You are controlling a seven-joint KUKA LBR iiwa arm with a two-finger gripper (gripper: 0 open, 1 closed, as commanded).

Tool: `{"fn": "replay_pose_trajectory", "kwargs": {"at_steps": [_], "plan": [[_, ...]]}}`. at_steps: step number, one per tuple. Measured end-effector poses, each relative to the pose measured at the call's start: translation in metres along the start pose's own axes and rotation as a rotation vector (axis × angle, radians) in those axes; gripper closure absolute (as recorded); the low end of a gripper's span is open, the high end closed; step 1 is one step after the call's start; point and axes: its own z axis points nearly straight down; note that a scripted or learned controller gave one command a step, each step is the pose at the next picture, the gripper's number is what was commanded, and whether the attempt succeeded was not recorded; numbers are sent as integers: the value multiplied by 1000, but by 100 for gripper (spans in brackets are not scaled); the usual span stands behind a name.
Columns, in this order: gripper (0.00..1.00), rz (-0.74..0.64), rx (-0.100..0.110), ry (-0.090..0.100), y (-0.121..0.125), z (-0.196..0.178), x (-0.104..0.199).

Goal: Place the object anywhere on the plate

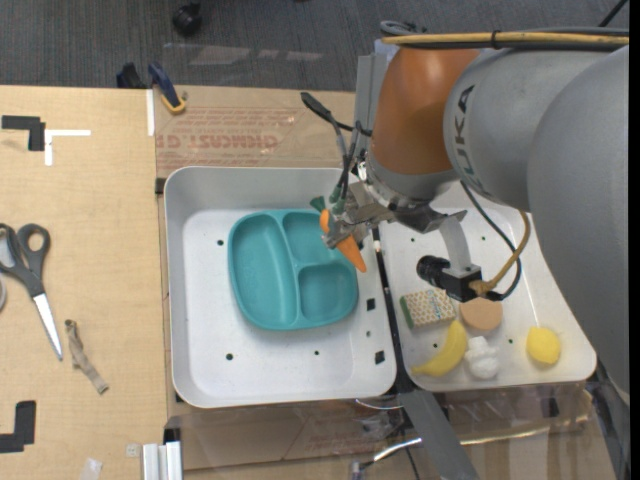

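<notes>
A pair of grey-handled scissors (30, 273) is seen lying on the brown bench top (80, 368) at the far left, with a small strip of scrap (85, 358) beside it.

Next, the left white bin (190, 368) is seen. A teal divided plate (290, 270) with three compartments is laid flat in its middle, and its compartments are bare.

Above the plate's right edge, near the wall shared by the two bins, the gripper (345, 230) is held, reaching down from the grey and orange arm (480, 98). A toy carrot (345, 246), orange with a green top, is seen tilted between its fingers, so the gripper is closed around it. The carrot's tip is placed over the plate's right rim; whether it touches the plate cannot be told.

In the right white bin (520, 353), several items are gathered near the front: a small patterned box (427, 308), a yellow banana (445, 351) just below it, a tan round piece (481, 315), a white lumpy object (483, 359) beside the banana, and a yellow lemon (543, 346) furthest right.
</notes>
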Motion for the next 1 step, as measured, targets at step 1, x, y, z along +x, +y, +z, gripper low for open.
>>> {"fn": "replay_pose_trajectory", "kwargs": {"at_steps": [1], "plan": [[0, 1, 0, 0, 0, 0, 0]]}}
